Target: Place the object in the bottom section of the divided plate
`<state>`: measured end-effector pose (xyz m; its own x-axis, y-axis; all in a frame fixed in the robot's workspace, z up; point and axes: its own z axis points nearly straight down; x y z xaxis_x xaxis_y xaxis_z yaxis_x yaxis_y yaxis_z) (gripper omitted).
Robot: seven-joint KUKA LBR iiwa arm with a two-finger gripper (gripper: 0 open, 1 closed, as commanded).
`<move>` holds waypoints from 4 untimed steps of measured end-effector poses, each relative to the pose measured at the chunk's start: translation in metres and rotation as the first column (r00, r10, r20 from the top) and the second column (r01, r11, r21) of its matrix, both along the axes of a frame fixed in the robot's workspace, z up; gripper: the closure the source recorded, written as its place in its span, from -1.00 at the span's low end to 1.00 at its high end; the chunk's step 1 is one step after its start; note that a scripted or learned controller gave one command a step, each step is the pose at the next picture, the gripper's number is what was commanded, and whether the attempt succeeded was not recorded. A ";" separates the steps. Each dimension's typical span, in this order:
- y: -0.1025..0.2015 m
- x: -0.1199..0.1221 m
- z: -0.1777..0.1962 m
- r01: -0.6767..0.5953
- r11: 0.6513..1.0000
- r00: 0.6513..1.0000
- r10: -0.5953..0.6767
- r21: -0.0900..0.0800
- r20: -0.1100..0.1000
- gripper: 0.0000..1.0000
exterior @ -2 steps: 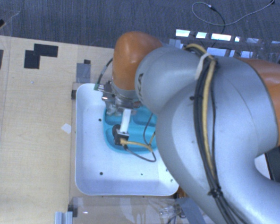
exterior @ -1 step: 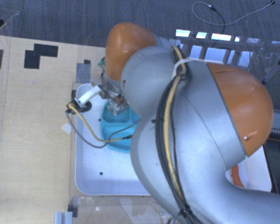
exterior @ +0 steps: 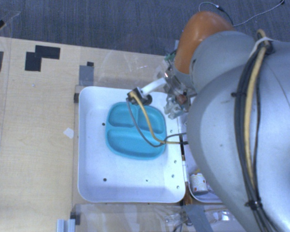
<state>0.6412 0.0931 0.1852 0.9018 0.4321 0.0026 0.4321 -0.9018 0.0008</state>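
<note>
A blue divided plate (exterior: pixel 134 132) lies in the left white bin (exterior: pixel 97 174), toward its upper middle. One ridge splits it into an upper and a lower section, and both sections look bare. My gripper (exterior: pixel 176 104) hangs at the bin's upper right edge, just right of the plate, and is mostly hidden under the grey arm (exterior: pixel 242 124). A small white object with a brownish band (exterior: pixel 198 182) rests in the right bin, beneath the arm.
A yellow and black cable (exterior: pixel 147 125) from the wrist loops over the plate's right half. A white connector (exterior: pixel 147 90) sticks out left of the wrist above the plate. The arm covers most of the right bin. Wooden bench lies to the left.
</note>
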 end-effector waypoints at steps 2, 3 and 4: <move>0.044 -0.011 -0.087 -0.102 0.995 0.995 0.102 -0.001 0.010 -1.00; 0.046 -0.011 -0.076 -0.108 0.994 0.994 0.108 0.002 0.008 1.00; 0.056 -0.001 -0.055 -0.010 1.000 1.000 0.010 0.002 -0.001 1.00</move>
